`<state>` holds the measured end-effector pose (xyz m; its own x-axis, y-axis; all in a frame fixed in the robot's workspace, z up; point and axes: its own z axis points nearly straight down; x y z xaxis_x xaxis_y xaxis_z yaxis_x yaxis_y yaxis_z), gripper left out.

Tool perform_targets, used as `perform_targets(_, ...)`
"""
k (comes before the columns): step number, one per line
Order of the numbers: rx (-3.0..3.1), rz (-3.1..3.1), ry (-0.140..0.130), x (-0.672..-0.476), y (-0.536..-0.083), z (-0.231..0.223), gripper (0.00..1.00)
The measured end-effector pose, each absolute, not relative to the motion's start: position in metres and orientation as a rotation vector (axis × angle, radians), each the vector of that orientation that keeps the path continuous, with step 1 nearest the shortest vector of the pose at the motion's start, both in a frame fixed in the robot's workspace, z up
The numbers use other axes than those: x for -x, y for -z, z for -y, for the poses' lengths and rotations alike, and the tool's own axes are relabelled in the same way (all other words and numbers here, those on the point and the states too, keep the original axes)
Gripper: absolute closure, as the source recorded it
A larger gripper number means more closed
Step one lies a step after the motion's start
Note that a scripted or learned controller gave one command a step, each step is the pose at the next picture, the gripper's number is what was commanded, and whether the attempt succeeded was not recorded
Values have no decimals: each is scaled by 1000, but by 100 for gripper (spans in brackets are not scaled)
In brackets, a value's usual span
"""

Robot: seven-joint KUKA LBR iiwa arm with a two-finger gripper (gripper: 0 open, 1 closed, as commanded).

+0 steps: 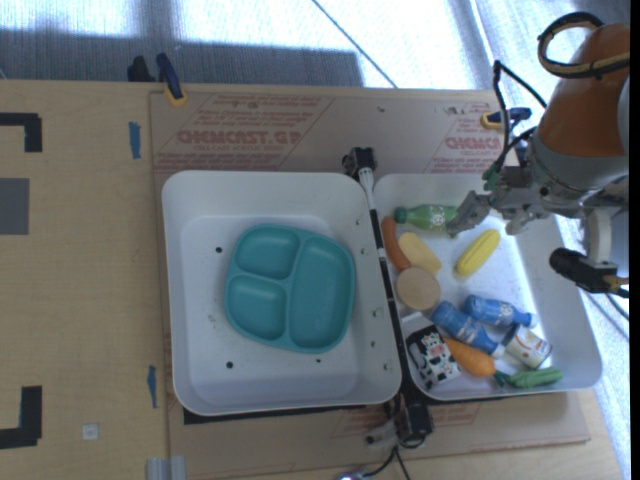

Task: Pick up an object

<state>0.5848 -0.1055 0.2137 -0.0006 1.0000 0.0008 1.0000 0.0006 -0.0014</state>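
Green pea pod (pixel 528 377) btm right bin (pixel 585 343); end effector (pixel 492 215) over corn (pixel 477 252).

Robot lab: bins (pixel 190 298) on taped cardboard (pixel 80 268)

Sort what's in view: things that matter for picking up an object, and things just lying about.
For the job: gripper, green bottle, yellow corn, blue bottle, carrot, right bin.

Lying about: teal divided plate, left bin, blue clamp.

A teal tray (pixel 290 288) in a white bin (pixel 190 268); yellow corn (pixel 478 252), orange carrot (pixel 470 357).
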Motion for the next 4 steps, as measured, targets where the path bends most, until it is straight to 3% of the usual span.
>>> perform_targets(1, 1993, 2426, -1, -581, -117, 155, 0)
perform_targets(2, 1792, 2582, 2, -515, -86, 158, 0)
perform_targets(3, 1416, 2786, 27, -502, -85, 200, 0)
perform_targets(4, 1415, 2790, 34, -504, -95, 198, 100)
